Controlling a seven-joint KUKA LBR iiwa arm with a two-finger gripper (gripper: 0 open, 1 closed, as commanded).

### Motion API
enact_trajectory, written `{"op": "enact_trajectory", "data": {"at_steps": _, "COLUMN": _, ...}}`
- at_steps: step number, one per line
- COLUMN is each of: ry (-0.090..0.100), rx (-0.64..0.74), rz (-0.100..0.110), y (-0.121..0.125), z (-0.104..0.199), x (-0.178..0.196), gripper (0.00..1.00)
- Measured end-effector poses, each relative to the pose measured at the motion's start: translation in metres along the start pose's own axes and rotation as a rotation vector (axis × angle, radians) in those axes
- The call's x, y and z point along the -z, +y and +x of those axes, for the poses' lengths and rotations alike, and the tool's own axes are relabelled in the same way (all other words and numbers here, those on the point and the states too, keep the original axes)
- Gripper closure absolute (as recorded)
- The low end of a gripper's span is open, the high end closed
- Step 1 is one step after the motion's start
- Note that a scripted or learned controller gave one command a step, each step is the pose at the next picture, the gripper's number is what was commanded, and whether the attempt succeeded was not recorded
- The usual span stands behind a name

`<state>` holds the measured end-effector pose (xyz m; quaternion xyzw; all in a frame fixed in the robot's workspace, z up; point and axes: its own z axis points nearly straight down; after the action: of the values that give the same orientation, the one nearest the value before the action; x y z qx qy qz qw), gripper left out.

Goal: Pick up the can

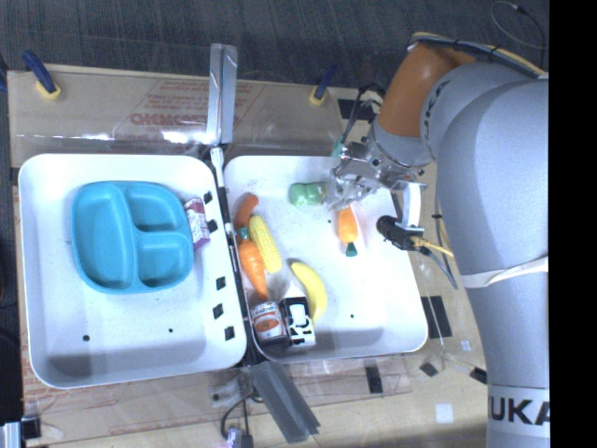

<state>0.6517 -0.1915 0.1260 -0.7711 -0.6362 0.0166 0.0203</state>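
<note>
Camera view from above: I start at 9 o'clock, where the left bin (37, 278) holds a blue divided tray (133, 235) with a small purple packet (198, 223) touching its right side. Next comes the right bin (392, 325). Along its left wall I see a corn cob (264, 242) beside an orange carrot (252, 263), then a banana (311, 288). The can (266, 322) sits at about 6 o'clock, in that bin's lower left corner, just beside a white carton (297, 322). Further right lie a green item (305, 194) and a small orange carrot (347, 229). The arm (485, 185) reaches in from 3 o'clock, wrist bent downward, with the claw (350, 187) low between those two; I cannot tell its state. It is well apart from the can.
</note>
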Motion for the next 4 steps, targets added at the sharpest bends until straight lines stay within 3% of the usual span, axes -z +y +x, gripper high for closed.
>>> {"op": "enact_trajectory", "data": {"at_steps": 1, "ry": -0.001, "rx": 0.004, "rz": 0.002, "y": 0.000, "z": 0.000, "x": 0.006, "gripper": 1.00}}
{"op": "enact_trajectory", "data": {"at_steps": 2, "ry": -0.002, "rx": -0.068, "rz": -0.029, "y": -0.005, "z": 0.036, "x": -0.041, "gripper": 1.00}}
{"op": "enact_trajectory", "data": {"at_steps": 4, "ry": -0.003, "rx": -0.059, "rz": -0.022, "y": -0.006, "z": 0.038, "x": -0.029, "gripper": 1.00}}
